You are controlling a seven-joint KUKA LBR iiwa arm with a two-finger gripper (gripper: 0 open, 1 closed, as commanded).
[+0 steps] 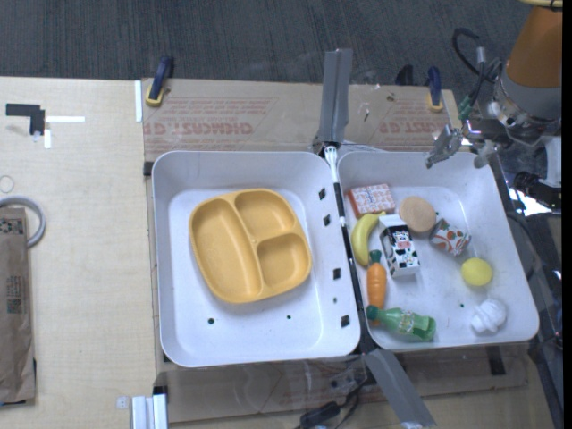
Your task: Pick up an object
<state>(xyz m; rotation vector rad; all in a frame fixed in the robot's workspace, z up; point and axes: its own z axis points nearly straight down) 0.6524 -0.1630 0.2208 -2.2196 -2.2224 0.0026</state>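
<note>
The gripper [460,145] hangs at the right bin's [514,239] far rim, fingers spread and holding nothing, the bun [417,213] below it.

Beyond my bench lies dark grey carpet [223,16]; the bench top [71,239] is pale wood; a brown cardboard sheet [241,119] lies under the far edge of the bins, held by two blue clamps [161,79]; a brown paper bag [16,302] rests at the left edge.
</note>
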